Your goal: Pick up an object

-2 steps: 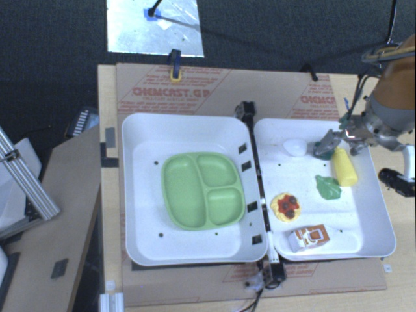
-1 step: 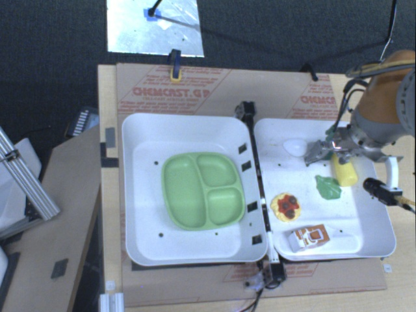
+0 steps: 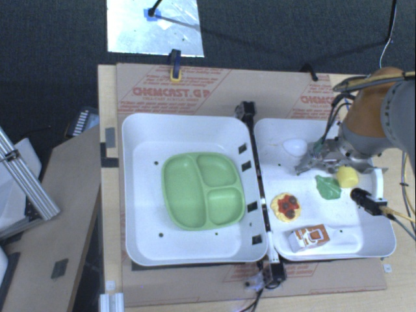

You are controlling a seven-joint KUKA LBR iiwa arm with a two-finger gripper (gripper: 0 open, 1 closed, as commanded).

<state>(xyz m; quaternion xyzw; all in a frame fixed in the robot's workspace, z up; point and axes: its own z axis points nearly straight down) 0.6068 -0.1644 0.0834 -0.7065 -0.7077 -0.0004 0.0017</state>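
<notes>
Just beside pincer (image 3: pixel 325 158): yellow lemon (image 3: pixel 347 175)

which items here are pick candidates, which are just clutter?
Job:
pincer
white egg
yellow lemon
green leaf
pizza
carton
right bin

Lying about:
green tray in the left bin
foil sheet
yellow clamp
</notes>
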